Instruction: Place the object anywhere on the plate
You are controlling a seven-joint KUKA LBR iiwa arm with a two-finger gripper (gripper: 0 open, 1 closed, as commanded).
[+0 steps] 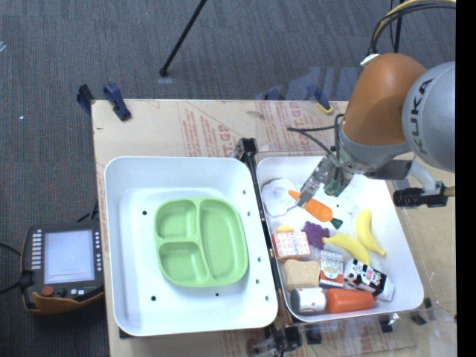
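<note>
On the tabletop (171, 125) we see two white bins. The left bin (119, 199) holds one green plate (201, 242). In the right bin (398, 233) the end effector (318, 190) hangs over one toy carrot (317, 209); we cannot tell its opening. We judge this the picking step; lifting leftward comes next. Two bananas (355, 238) lie nearby.

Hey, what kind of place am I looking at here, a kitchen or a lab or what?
Most likely a robotics lab or test cell: a KUKA arm reaches over two white bins on a clamped bench, a teach pendant lies on the carpet, and the food items look like toys.
</note>
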